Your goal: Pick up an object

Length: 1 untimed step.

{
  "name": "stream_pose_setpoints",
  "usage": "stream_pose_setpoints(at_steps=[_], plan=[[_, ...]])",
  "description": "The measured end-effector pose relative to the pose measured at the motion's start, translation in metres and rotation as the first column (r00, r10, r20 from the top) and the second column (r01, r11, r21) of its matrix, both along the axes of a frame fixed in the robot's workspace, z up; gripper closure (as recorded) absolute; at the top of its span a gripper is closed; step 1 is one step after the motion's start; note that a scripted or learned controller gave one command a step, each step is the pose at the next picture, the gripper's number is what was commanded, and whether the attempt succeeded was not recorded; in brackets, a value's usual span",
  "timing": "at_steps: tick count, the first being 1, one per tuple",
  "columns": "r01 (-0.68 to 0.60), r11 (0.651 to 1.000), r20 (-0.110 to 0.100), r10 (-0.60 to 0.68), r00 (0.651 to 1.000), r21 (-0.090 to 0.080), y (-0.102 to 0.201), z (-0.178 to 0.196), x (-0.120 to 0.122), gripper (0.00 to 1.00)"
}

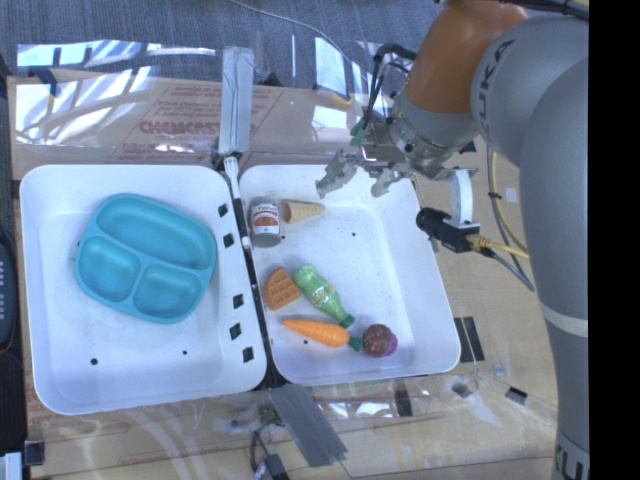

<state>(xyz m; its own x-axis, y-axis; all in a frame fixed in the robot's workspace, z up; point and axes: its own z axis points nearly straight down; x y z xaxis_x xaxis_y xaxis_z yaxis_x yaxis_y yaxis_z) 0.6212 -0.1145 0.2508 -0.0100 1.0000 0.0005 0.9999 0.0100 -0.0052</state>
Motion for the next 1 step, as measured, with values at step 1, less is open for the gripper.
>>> stream_pose_setpoints(at_steps=[1], plan=[[0.0,1.0,-0.01,0.0,1.0,0.002,-0.0001,-0.1442,-0.0373,0.0]])
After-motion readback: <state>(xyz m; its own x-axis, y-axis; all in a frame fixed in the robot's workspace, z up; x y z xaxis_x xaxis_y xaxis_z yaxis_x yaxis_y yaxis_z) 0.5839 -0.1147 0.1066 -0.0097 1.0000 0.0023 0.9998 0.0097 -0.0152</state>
